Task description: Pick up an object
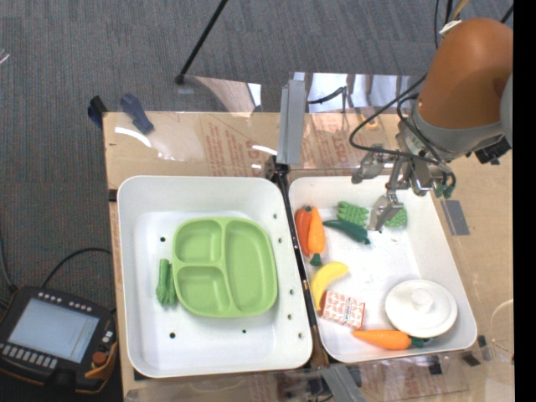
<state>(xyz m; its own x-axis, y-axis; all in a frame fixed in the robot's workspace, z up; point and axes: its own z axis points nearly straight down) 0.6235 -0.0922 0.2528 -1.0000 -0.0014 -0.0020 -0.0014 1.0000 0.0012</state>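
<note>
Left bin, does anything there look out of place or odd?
One thing: a small green toy vegetable lies on the bin floor against the left edge of the green divided plate, not in any of its compartments. Nothing looks spilled or damaged.

robot lab; bench (pixel 209 141), teach pendant (pixel 54 333), carpet (pixel 84 40)

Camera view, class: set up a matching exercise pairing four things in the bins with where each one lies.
Things:
1. green divided plate
2. banana
3. white round lid
4. green bean pod

Places:
A. right bin, near its front right corner
B. left bin, just left of the plate
C. middle of the left bin
D. right bin, below the upright carrot

Pairs: 1-C, 2-D, 3-A, 4-B
</note>
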